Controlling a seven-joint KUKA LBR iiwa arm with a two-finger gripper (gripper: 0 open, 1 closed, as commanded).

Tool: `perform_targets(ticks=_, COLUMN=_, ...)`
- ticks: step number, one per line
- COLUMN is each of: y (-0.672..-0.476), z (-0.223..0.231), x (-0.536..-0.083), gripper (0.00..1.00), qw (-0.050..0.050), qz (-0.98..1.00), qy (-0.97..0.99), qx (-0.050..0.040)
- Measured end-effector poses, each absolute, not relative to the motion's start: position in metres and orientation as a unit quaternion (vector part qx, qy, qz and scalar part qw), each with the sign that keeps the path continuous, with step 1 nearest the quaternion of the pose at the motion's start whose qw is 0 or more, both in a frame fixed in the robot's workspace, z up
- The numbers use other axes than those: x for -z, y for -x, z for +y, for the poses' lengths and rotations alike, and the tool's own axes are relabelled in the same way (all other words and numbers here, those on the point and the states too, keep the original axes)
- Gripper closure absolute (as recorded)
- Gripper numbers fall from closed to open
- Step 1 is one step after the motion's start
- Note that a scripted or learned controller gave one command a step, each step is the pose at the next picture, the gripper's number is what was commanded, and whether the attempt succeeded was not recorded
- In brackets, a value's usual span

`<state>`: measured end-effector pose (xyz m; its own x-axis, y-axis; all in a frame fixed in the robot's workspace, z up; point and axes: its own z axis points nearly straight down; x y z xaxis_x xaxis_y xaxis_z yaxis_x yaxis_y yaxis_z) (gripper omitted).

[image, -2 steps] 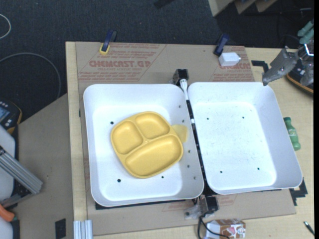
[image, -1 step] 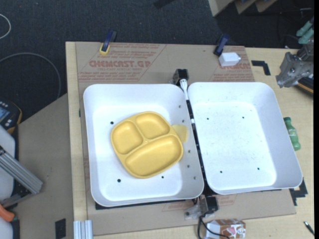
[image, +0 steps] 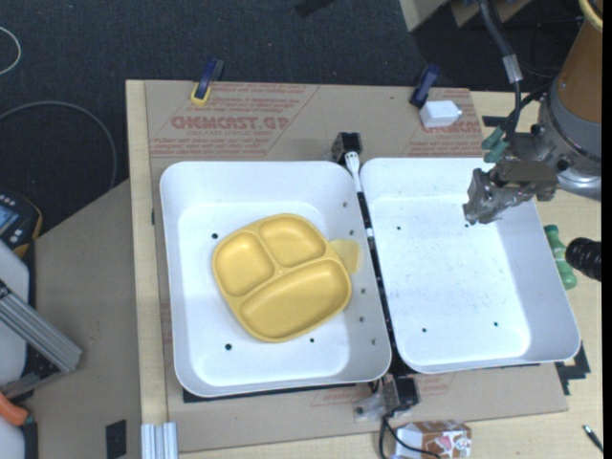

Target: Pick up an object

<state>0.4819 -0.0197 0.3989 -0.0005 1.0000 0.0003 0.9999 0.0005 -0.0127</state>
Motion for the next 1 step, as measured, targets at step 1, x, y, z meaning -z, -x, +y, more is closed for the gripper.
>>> perform_targets(ticks=1, y=-0.4788, z=0.0591, x=-0.3767, gripper=1.00, qw=0.003, qz=-0.710, qy=0.704, qx=-0.0012)
